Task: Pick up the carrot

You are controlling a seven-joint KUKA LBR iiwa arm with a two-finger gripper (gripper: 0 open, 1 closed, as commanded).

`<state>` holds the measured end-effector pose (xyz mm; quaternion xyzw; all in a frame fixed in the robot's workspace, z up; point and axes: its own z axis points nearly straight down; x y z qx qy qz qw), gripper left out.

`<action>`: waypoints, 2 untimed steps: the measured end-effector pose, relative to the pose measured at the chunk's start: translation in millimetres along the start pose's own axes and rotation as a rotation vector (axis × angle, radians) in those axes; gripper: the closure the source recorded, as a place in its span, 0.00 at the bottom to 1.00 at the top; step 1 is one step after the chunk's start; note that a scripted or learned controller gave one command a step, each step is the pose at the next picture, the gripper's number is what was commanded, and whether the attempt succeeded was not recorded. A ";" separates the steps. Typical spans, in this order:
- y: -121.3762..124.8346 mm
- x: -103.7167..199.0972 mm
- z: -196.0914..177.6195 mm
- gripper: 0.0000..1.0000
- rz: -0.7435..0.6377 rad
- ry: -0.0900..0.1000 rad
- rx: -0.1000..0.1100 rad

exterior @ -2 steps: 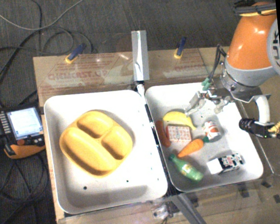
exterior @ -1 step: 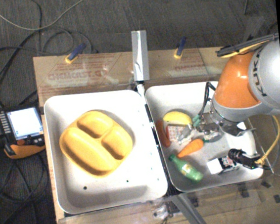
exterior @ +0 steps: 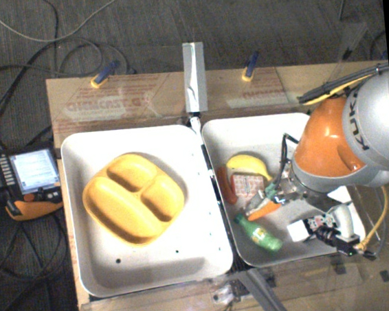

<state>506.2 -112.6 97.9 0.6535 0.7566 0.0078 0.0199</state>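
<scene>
Two of my fingers (exterior: pixel 271 193) are closing on the tapered orange carrot (exterior: pixel 262 210), crowded between the green bottle (exterior: pixel 259 234) and right bin (exterior: pixel 274 123) contents.

Even overhead light, slightly soft.

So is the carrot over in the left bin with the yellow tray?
No, the carrot lies in the right bin, just above the green bottle, while the yellow tray sits in the left bin.
</scene>
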 end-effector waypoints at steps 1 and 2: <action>-3.3 5.5 -3.3 1.00 -0.003 0.016 0.020; -3.2 78.0 -86.4 1.00 0.123 0.017 0.043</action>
